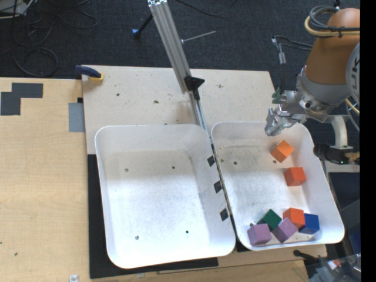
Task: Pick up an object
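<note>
Arm: the grey arm (329, 69) with its orange band enters from 3 o'clock and hangs over the right bin's (247, 157) 1 o'clock corner.
Gripper: the gripper (275, 125) points down; whether it is parted or closed cannot be told, and nothing is seen in it.
Nearest block: an orange cube (282, 150) lies just beside the gripper, at its 5 o'clock.
Other blocks: a second orange cube (295, 175) at mid-bin; green (271, 218), two purple (259, 234), orange and blue (311, 222) clustered at 5 o'clock.
Left bin: the left bin (117, 157) sits at 9 o'clock of the right one.
</note>
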Robot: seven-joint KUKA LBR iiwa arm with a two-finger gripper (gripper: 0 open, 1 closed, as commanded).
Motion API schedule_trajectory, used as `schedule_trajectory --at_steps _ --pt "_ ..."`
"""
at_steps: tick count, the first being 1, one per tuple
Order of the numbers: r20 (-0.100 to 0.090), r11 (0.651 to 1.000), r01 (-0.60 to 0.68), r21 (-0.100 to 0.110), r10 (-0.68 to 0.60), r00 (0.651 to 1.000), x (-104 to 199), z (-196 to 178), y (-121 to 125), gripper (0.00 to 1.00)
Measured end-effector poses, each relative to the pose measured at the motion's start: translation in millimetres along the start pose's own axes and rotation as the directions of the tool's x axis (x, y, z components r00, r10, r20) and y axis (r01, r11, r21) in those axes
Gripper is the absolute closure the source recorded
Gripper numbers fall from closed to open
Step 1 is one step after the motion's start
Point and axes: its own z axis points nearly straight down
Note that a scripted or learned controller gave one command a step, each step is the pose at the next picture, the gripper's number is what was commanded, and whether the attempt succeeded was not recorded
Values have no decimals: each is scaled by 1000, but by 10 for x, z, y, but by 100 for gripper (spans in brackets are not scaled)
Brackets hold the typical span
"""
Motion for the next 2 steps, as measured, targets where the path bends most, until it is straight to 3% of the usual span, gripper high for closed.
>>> schedule_trajectory --at_steps 2 --pt "-3 1000 4 10 -4 1000 1076 249 -233 100"
